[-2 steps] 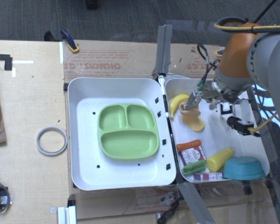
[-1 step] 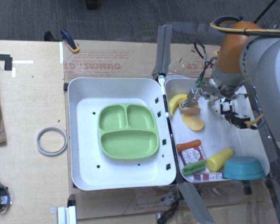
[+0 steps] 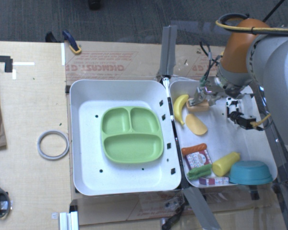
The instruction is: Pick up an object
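Looking down on two white bins, I am reading from the left. The left bin (image 3: pixel 81 143) is holding a green divided plate (image 3: pixel 132 134). In the right bin (image 3: pixel 259 143) a banana (image 3: pixel 179 108) is lying by the dividing wall, near a tan oval piece (image 3: pixel 196 124); a yellow bottle (image 3: pixel 225 163) and blue bowl (image 3: pixel 250 172) are sitting at the near end. My gripper (image 3: pixel 200 98) is hanging low just beside the banana, over a tan object (image 3: pixel 198 107). I cannot tell how its jaws stand. I judge the grasp step underway; next, closing firmly and lifting straight.
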`<state>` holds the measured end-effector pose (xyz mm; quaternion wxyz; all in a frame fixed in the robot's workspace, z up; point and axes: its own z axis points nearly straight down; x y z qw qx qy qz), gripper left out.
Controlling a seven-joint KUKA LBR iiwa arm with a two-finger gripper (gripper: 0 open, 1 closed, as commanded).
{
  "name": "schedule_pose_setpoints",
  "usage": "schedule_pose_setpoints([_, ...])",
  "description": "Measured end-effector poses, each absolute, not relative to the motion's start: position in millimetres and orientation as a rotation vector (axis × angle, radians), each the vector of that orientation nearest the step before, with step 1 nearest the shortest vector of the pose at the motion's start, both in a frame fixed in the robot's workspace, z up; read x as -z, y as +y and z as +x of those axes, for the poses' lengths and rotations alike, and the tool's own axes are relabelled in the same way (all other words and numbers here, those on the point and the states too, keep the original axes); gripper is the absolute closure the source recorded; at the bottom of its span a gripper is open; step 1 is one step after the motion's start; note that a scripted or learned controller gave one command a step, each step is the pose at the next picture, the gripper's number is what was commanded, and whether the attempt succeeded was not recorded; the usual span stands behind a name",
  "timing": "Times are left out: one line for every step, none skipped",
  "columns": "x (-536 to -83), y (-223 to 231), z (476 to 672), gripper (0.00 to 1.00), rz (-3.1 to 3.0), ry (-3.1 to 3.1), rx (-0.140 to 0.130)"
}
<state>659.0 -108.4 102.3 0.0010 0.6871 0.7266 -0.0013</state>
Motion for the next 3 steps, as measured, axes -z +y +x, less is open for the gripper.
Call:
schedule_pose_setpoints([-205,-51,659.0,1.00,2.188,2.254,0.002])
schedule_pose_setpoints([-191,-63,651.7,1.00,1.962,2.454,0.004])
schedule_pose_setpoints([-191,-14,611.1,1.00,2.030,2.400,0.004])
